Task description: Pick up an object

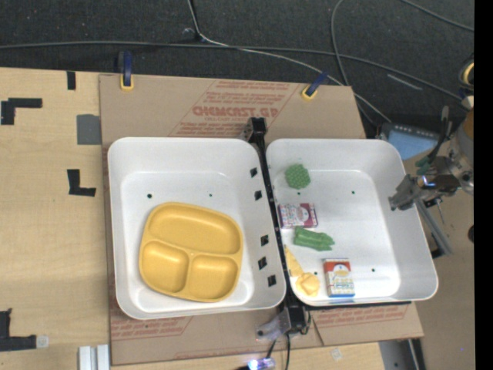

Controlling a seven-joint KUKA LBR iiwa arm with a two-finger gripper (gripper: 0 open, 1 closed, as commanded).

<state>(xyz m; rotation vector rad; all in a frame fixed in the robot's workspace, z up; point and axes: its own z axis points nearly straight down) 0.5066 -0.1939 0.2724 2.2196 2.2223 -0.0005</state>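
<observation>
The right bin (400,230) holds several small objects along its left side. A round green bumpy object (297,176) lies at the back, with a pink and white packet (298,216) just in front of it. Closer still is a green pod-shaped object (313,240). A yellow piece (303,276) and a red and white box (338,277) sit near the front wall. My gripper (406,195) hangs over the bin's right rim, well to the right of all these objects and touching none of them.
The left bin (123,206) contains a yellow divided tray (191,250). A black divider (266,222) runs between the two bins. Brown cardboard (231,106) lies under both bins, and cables cross the dark floor behind.
</observation>
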